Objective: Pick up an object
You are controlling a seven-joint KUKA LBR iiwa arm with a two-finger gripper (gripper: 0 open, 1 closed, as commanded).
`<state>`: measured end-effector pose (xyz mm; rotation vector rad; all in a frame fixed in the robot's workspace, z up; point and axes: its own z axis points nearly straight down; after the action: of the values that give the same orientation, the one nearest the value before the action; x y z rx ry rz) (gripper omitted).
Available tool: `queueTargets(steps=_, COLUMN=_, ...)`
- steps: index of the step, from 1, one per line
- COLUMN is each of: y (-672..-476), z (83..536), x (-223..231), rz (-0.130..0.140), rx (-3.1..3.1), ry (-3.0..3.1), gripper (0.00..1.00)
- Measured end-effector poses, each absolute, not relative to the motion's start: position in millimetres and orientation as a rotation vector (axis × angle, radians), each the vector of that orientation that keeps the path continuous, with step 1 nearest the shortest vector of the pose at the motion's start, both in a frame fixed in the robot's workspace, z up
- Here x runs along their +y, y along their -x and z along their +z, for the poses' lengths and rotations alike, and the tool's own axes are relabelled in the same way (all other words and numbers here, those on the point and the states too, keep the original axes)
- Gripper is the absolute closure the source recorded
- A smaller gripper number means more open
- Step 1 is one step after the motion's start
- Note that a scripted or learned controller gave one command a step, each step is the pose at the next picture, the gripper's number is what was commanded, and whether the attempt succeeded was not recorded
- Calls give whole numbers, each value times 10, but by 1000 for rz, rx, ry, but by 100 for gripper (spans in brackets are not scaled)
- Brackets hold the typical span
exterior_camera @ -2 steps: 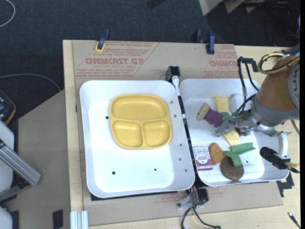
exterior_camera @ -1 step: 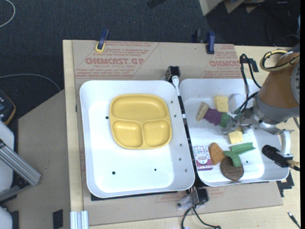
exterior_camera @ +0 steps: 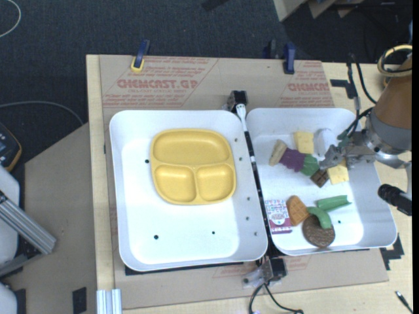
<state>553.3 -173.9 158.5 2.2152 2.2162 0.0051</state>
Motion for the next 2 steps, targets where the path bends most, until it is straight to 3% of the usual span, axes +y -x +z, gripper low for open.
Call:
queueTargets(steps=1, y=-5490, z=2201, x=-1703, rz=6, rx=2217, ry=-2214, gripper=100)
queueTargets(steps=2, y=-5496, z=2252, x=-1704, rz=2, rx=2220, ry=-2218, gripper=100)
